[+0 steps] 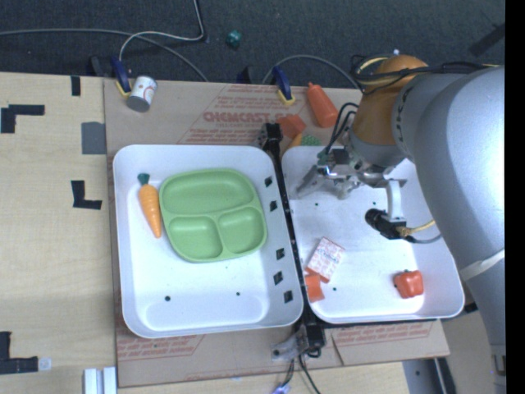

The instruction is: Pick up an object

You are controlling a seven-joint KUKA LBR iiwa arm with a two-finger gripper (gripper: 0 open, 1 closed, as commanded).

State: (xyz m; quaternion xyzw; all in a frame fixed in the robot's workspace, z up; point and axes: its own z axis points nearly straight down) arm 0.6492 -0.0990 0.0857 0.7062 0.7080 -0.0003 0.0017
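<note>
Surface: wooden desk (49, 245) carrying a cardboard sheet (230, 121), with two shallow white bins side by side on it.
Right bin (426, 302): holds a small red-and-white packet (325, 258) near its middle front, an orange block (312, 286) just beside the packet at the front left corner, and a red-orange piece (408, 282) near the front right.
End effector (332, 175): over the rear left part of the right bin; metal fingers spread partly apart, nothing seen between them.
Arm (459, 154): grey, with orange band (381, 109), reaching in from the right; a black fitting (384, 222) hangs below it over the bin.
Left bin (131, 302): holds a green divided plate (213, 213) and a toy carrot (149, 205) lying just left of the plate.
Cardboard, rear: orange toy pieces (321, 105), a small white can (141, 93), and blue clamps (121, 76).
</note>
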